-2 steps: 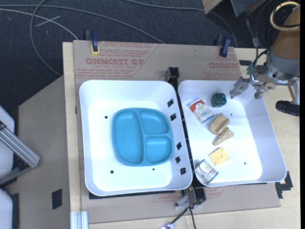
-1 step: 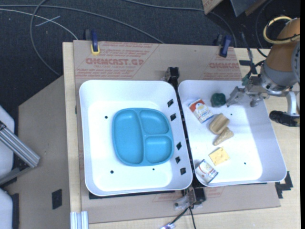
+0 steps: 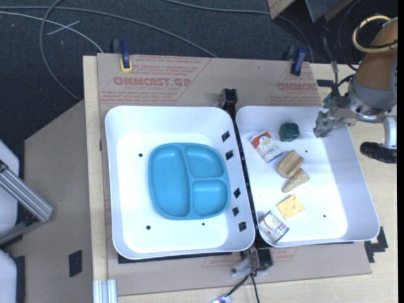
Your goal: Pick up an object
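The claw hangs over the right bin's upper right corner; whether it is released or clenched cannot be told. A dark green object lies just left of the claw, apart from it, with a small red-and-white carton further left and below.

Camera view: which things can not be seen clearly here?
- Gripper: too small and blurred in the camera view to tell its finger state.
- Arm: cut off by the right edge.
- Carton and cup in the right bin: print too small to read.
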{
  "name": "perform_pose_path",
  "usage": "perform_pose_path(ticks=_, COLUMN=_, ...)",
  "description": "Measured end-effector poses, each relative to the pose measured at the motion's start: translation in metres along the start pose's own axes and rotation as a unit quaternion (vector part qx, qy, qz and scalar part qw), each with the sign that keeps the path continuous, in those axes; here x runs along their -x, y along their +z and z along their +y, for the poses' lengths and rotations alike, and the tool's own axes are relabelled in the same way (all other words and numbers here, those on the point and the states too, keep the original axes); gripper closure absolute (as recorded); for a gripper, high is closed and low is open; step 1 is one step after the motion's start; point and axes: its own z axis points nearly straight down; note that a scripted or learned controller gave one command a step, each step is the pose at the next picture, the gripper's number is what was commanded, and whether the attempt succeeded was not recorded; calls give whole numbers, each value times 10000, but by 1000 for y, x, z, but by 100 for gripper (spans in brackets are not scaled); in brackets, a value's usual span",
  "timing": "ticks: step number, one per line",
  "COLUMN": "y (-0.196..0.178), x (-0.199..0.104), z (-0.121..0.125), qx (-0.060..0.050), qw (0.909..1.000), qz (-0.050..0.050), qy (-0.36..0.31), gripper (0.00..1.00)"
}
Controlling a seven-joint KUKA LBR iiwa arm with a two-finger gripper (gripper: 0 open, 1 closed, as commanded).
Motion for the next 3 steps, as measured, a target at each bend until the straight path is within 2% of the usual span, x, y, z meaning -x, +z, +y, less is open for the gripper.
perform_pose_path(ticks=1, y=-63, x=2, z=9, qx=34, qw=10000, qz=-11, qy=-2, gripper=100)
perform_pose_path(ticks=3, y=-164, x=3, z=11, qx=30, qw=10000, qz=-11, qy=-2, gripper=100)
